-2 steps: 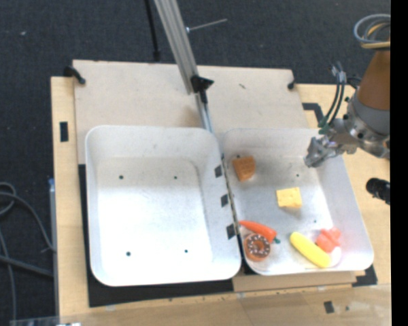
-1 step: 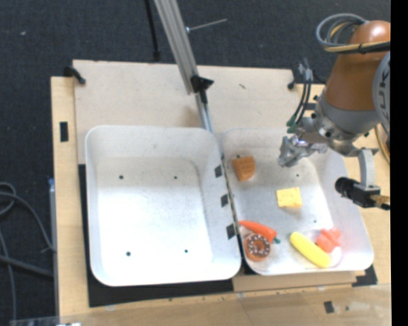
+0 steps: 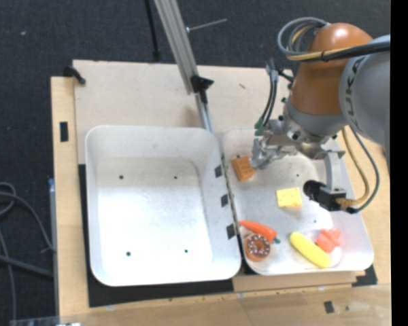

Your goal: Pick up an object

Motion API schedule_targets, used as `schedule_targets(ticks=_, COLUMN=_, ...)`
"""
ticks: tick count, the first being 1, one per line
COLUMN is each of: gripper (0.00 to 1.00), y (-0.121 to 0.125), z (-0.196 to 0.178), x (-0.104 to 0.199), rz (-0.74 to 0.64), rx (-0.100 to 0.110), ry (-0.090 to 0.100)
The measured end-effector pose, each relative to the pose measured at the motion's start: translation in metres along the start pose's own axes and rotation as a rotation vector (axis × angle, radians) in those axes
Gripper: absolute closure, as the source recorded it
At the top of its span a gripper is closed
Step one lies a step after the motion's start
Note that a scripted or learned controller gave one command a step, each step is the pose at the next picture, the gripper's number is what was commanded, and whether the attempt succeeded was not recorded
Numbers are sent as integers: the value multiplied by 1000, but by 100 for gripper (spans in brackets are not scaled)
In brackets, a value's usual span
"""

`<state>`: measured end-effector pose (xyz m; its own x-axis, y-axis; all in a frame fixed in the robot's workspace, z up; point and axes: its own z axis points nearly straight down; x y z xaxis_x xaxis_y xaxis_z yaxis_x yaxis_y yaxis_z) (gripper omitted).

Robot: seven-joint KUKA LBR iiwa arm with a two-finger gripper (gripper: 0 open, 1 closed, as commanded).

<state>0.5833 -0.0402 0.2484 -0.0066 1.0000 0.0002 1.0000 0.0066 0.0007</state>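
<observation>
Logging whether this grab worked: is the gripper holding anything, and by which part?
Cannot be told. The gripper sits right beside the orange block in the right bin, but no object shows between its fingers.

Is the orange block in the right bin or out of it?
In. The orange block lies on the floor of the right bin, near its left wall, just left of the gripper.

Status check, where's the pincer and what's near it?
Pincer low in right bin, beside orange block. Nothing seen gripped. Yellow block apart.
</observation>
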Motion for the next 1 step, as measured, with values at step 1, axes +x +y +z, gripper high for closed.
schedule_targets(ticks=1, gripper=100, y=-4, z=-9, x=57, rz=-2, rx=-2, ry=2)
